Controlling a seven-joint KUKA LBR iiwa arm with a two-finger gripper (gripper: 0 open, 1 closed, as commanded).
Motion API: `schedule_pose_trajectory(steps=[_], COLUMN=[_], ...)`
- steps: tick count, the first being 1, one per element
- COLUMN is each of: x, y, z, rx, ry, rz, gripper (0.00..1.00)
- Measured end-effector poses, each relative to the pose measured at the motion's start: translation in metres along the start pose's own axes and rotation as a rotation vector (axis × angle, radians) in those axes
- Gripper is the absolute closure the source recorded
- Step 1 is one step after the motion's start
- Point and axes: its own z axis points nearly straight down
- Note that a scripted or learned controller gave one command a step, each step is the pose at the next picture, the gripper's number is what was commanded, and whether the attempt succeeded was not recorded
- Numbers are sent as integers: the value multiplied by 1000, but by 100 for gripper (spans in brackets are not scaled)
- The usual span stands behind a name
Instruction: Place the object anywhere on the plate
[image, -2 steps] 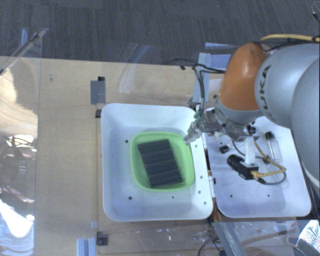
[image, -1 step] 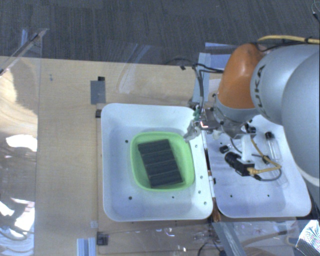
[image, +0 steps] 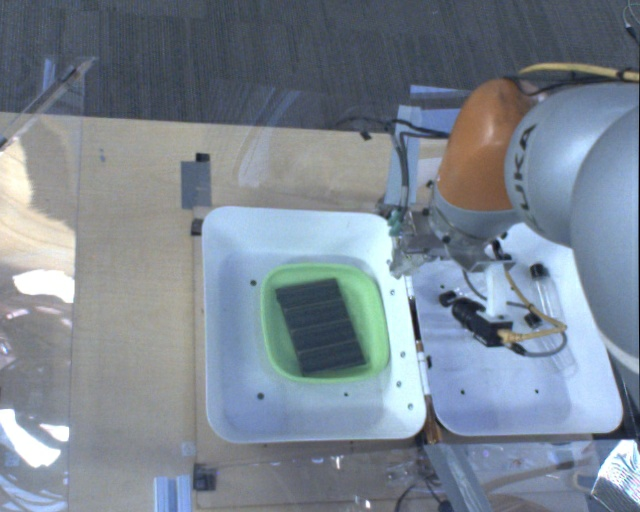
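Your dark ridged block (image: 320, 326) already lies on the green plate (image: 273, 330), which sits in the middle of the left bin (image: 230, 400). The block's long axis runs from the bin's far-left toward its near-right, tilted slightly. The arm (image: 560, 150) hangs over the far-left corner of the right bin (image: 560, 410), just past the shared edge, so the block lies to its left and nearer you. You cannot tell the gripper's state from here.

Wooden bench (image: 120, 330) carries two white bins (image: 230, 400) (side by side).
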Motion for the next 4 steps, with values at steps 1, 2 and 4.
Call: schedule_pose_trajectory(steps=[1,2,4], x=[0,-10,23], y=[0,-40,-32], z=[0,-28,-3], rx=[0,7,4], ry=[0,1,3], rz=[0,42,61], gripper=[0,0,100])
